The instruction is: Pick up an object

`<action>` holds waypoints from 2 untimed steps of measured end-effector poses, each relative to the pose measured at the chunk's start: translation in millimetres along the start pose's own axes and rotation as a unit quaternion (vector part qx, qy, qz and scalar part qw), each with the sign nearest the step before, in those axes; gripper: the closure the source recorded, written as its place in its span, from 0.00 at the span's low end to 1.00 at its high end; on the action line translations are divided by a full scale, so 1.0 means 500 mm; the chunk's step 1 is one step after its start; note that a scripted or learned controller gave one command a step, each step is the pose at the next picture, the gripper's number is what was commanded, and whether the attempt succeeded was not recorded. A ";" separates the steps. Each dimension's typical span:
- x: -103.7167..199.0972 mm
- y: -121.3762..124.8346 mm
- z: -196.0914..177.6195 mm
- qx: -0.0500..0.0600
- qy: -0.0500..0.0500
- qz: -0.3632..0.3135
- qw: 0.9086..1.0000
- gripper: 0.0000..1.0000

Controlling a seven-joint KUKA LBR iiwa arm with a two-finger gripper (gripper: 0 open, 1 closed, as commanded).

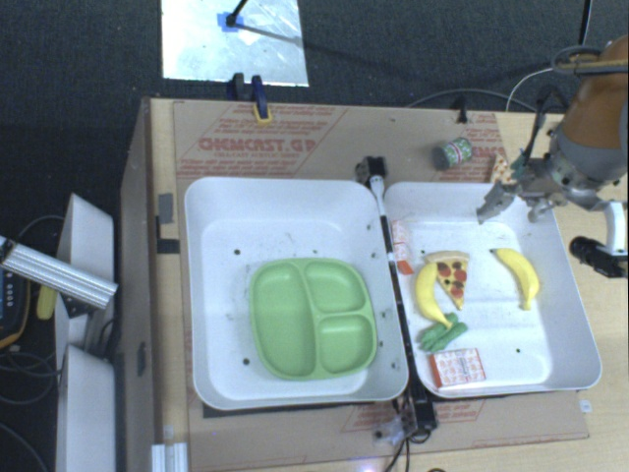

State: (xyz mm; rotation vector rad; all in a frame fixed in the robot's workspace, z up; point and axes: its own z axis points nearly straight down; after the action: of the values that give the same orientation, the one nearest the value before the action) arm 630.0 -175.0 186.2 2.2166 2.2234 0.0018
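Note:
My gripper (512, 206) hangs open over the back of the right bin (570, 362), with nothing between its fingers. Below it in that bin lie a small yellow banana (520, 275), a pizza slice (452, 273) and a second banana (429, 295) touching the slice's left side. A green vegetable piece (444, 335) sits just in front of that banana. Near the front wall lies a red and white packet (458, 367), and a small pale packet (401, 234) rests by the left wall.
The left bin (221, 224) holds a green divided plate (313, 318). A small can (454, 152) lies on the cardboard behind the right bin. The ridge (385, 254) between the two bins carries a black rod. The arm's orange band (600, 111) stands at the right edge.

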 end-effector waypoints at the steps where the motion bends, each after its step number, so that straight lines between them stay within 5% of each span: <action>1: 0.115 -0.116 0.180 0.002 0.001 -0.001 1.000 0.00; 2: 0.134 -0.246 0.204 0.001 0.001 0.001 1.000 0.00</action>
State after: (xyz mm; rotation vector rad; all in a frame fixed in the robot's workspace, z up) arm 507.3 -108.7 84.0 2.2205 2.2228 0.0005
